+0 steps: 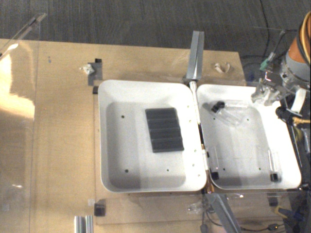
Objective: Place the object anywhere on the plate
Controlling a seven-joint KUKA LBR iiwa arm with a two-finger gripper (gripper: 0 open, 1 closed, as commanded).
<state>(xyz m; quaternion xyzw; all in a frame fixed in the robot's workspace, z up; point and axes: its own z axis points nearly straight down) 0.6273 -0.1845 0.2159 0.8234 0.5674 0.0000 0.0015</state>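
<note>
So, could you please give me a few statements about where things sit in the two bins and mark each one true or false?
1. The dark grey ribbed rectangular plate lies in the left white bin. True.
2. The clear plastic bottle with a black cap lies on the plate. False: it lies in the right white bin, near its back left corner.
3. The gripper is over the right bin's back right corner. True.
4. The gripper holds the bottle. False: the bottle lies apart from it on the bin floor.
5. The bottle stands upright. False: it lies on its side.
</note>
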